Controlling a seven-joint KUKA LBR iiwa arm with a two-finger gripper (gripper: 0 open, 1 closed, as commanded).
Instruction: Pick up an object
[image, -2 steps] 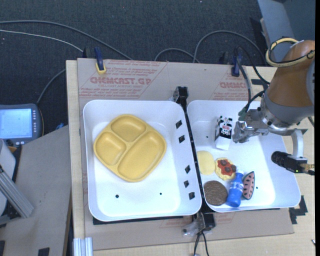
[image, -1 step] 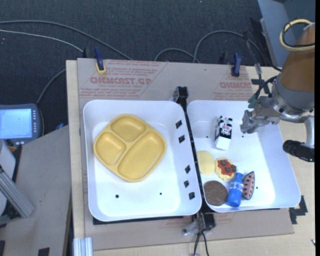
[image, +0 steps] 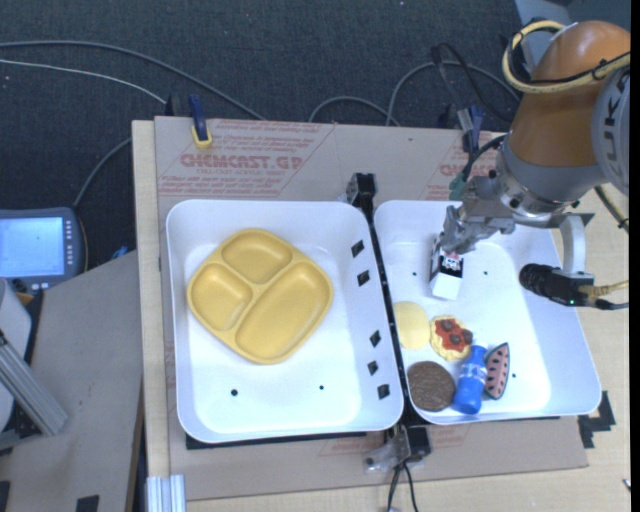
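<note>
We cannot tell our gripper's (image: 449, 262) state above the right bin (image: 560, 350), toy food (image: 452, 338) just below it.

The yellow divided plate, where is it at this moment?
In the camera view the yellow divided plate lies in the left bin, toward its upper half, far from the toy food clustered in the right bin.

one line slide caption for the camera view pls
Gripper poised in the right bin above clustered toy food; yellow divided plate sits in the left bin.
</note>
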